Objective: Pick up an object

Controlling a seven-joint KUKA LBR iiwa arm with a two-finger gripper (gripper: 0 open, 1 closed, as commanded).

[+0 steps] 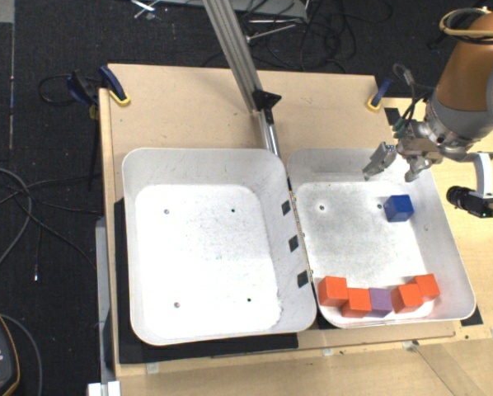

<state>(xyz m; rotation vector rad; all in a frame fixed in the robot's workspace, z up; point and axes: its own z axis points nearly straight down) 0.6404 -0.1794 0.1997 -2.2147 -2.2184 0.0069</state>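
Observation:
A blue cube (398, 207) lies alone in the right bin (345, 238), toward its back right. Along that bin's front wall sits a row of blocks: an orange one (334, 289), another orange one (359, 301), a purple one (381, 300), and two more orange ones (409, 296) (427, 285). My gripper (397, 165) hangs above the bin's back edge, just behind and a little above the blue cube, fingers spread and nothing between them.
The left bin (204, 242) lies beside the right one. A slanted metal pole (234, 44) crosses the bench from the back to the gap between the bins. Clamps (113, 87) (379, 96) sit at the bench's back corners.

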